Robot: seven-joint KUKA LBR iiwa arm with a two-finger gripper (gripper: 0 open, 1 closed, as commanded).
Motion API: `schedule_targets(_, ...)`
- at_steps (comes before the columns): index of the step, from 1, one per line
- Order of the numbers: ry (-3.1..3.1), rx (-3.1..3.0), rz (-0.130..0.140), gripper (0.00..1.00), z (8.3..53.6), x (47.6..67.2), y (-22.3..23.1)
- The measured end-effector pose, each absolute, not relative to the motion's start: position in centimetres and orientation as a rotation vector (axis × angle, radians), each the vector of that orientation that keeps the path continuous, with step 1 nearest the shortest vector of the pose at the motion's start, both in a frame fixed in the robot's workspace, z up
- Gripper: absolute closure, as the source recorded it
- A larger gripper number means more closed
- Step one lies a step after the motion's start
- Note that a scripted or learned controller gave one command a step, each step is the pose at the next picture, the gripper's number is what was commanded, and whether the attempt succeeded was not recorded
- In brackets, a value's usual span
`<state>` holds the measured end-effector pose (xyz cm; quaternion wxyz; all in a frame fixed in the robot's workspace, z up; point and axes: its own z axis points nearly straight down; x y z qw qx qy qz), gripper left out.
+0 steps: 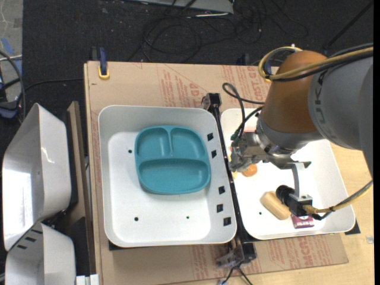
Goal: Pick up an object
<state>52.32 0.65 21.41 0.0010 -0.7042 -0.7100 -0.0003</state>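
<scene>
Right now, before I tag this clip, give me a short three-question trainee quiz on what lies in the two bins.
1. True or false: the teal divided plate lies in the right bin.
2. Which thing lies nearest the tool? A) the orange piece B) the tan block C) the plate
3. Fill in: the plate has ___ compartments.
Key: 1 false, it lies in the left bin; 2 A; 3 three.
</scene>
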Motion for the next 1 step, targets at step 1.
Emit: schedule_targets(1, -2.231, -2.212, -0.004, 1.0, 23.38, 51.66, 5.67)
